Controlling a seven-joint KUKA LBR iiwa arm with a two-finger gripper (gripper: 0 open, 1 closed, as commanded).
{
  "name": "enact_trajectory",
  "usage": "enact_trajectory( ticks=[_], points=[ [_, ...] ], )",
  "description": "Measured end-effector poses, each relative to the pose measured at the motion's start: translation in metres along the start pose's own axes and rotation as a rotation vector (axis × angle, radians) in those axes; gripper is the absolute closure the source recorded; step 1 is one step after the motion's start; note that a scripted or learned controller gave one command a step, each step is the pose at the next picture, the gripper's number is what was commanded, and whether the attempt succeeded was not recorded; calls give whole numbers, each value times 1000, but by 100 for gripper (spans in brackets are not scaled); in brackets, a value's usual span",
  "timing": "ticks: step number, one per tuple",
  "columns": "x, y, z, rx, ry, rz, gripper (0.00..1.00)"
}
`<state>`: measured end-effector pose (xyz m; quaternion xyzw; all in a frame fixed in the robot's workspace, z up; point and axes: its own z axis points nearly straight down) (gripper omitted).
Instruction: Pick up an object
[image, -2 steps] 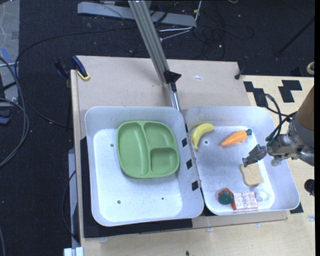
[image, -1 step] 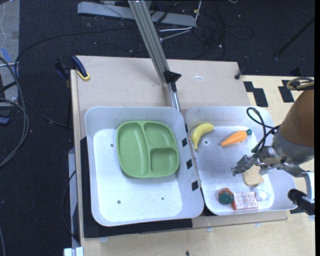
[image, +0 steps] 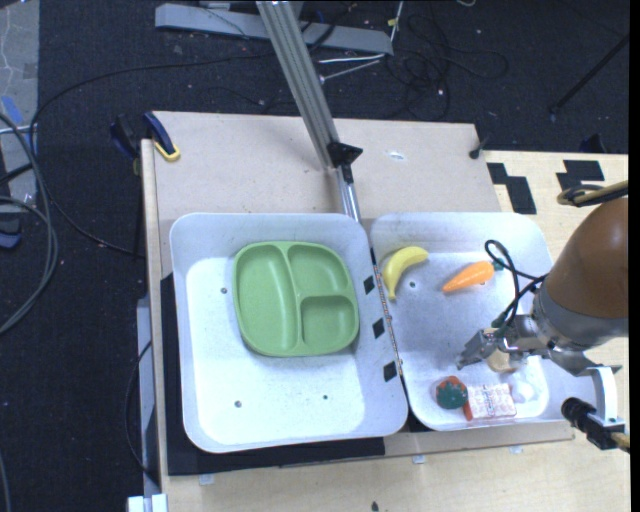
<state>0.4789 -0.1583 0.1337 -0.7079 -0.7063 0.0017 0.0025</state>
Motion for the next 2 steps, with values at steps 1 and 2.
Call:
enact_trajectory(
  ticks=[1, 2],
  points=[
    [-3, 2, 39, -13, -7, 2, 0],
    [-5, 5, 25, -25, -14, 5, 100]
  ],
)
